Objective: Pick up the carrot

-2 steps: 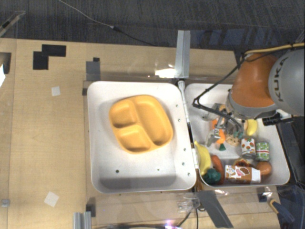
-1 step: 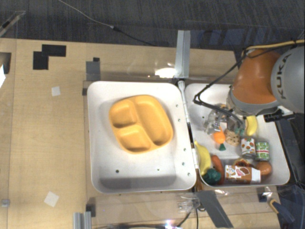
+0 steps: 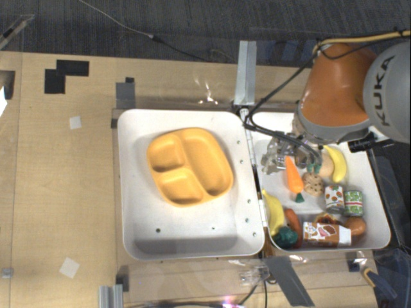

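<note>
The carrot (image 3: pixel 293 175) lies in the right bin (image 3: pixel 379 226), in the upper middle part, just under the gripper (image 3: pixel 290 154). It could easily slip away, because it is smooth and thin and could roll. The gripper could also bump the banana (image 3: pixel 336 163) or the round cookie (image 3: pixel 313 184), which sit very close. The carrot is orange, long and pointed, with a small green end at the bottom. It lies almost straight up and down in the picture. I cannot tell if the fingers are spread or closed. The yellow plate (image 3: pixel 189 165) sits alone in the left bin (image 3: pixel 128 172).
</note>
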{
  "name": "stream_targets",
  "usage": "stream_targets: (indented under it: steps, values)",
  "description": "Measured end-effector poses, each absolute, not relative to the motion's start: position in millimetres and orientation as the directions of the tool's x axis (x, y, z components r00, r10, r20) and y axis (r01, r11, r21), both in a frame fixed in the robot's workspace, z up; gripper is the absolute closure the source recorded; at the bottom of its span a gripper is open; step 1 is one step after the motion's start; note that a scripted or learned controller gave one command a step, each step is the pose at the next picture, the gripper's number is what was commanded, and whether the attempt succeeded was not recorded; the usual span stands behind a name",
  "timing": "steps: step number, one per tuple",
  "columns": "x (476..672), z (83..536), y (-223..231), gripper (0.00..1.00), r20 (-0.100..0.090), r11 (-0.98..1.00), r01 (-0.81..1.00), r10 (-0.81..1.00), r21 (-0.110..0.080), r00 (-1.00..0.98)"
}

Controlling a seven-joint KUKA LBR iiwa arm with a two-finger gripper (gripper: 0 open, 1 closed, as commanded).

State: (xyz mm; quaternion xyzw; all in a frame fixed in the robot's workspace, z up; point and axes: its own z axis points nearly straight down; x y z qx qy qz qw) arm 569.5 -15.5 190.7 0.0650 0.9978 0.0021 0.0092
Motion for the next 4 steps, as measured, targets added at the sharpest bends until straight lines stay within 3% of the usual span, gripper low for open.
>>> stream_targets:
  steps: [2, 3, 4]
  values:
    - [573.2, 211.5, -15.8, 1.0, -0.03, 0.992, 0.124, 0.124, 0.006, -0.992]
    - [522.8, 184.7, 11.8, 1.0, -0.005, 0.992, 0.128, 0.128, 0.003, -0.992]
    - [510.0, 96.7, -104.4, 1.0, -0.007, 0.864, 0.503, 0.503, 0.002, -0.864]
